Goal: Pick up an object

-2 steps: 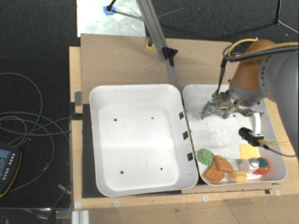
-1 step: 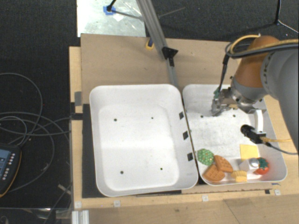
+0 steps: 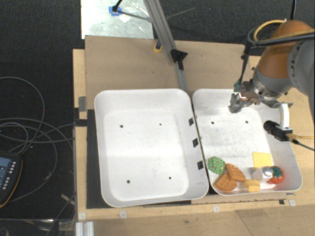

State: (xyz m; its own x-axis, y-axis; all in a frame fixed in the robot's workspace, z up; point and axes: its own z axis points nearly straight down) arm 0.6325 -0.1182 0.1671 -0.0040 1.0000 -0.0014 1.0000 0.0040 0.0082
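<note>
The gripper [image 3: 238, 102] hangs above the far part of the right bin [image 3: 231, 132], near its back rim; whether its fingers are spread or closed cannot be told from this slanted overhead view, and nothing is seen between them. Above the gripper, the grey arm [image 3: 295, 68] with its orange band [image 3: 290, 31] reaches in from the right edge of the bench [image 3: 128, 63].

The objects to be picked lie well apart from the gripper, gathered in the near corner of the right bin. A green knobbly piece [image 3: 215, 164] sits leftmost, just beside two brown waffle-like pieces [image 3: 229, 178]. A small yellow block [image 3: 253, 185] rests by the front rim, a flat yellow square [image 3: 262, 159] lies further back, and a small grey and red item [image 3: 271, 174] sits near the right wall, too small to name.

The left bin [image 3: 147, 146] adjoins the right one, joined by dark clips [image 3: 195, 142] along the shared edge.
</note>
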